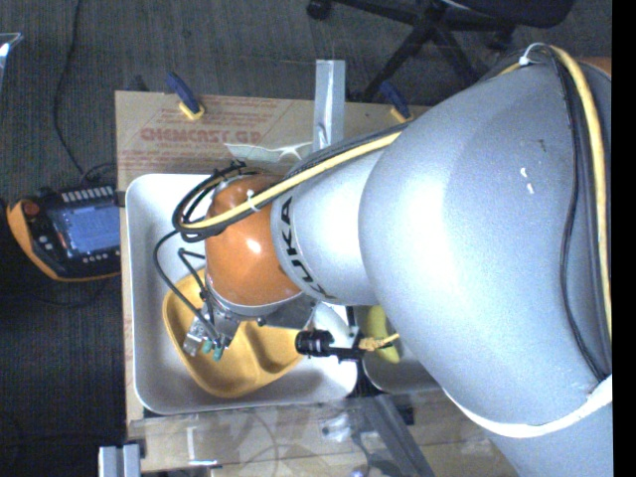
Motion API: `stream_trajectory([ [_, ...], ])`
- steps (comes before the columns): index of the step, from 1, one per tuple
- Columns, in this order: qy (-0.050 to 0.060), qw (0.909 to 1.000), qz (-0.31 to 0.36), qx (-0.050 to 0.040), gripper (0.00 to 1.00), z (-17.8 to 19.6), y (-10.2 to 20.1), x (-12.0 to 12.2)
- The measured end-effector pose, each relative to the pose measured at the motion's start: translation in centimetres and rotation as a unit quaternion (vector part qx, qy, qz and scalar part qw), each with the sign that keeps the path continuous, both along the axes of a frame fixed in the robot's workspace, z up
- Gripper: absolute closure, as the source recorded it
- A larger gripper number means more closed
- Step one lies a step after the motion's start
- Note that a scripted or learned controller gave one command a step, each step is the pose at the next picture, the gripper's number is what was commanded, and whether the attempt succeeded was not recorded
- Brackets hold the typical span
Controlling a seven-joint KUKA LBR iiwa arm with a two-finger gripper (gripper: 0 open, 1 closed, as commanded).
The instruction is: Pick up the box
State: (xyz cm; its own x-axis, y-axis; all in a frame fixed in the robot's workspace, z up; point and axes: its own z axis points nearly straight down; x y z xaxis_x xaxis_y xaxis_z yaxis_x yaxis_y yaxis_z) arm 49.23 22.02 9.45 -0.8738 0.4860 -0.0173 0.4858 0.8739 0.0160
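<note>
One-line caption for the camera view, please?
Grey arm with orange band reaches into the left white bin, gripper low over a yellow object.

Counts of what lies under and around the arm

One grey arm [467,217] with one orange band [248,246] reaches across one visible white bin [144,266], which holds one yellow bowl-like object [234,371]. One second yellowish object [376,328] peeks out beside the arm; its kind cannot be told. Two blue clamps [184,94] grip the far edge of one brown board [149,137] on the surface. One handheld controller [70,232] lies at the left, and one office chair base [417,18] stands on the floor.
</note>
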Motion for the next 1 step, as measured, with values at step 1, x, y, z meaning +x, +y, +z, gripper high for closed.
stream_trajectory([
  [1,0.013,0.9995,0.030,-0.0025,1.00,3.92,1.34,-0.94],
])
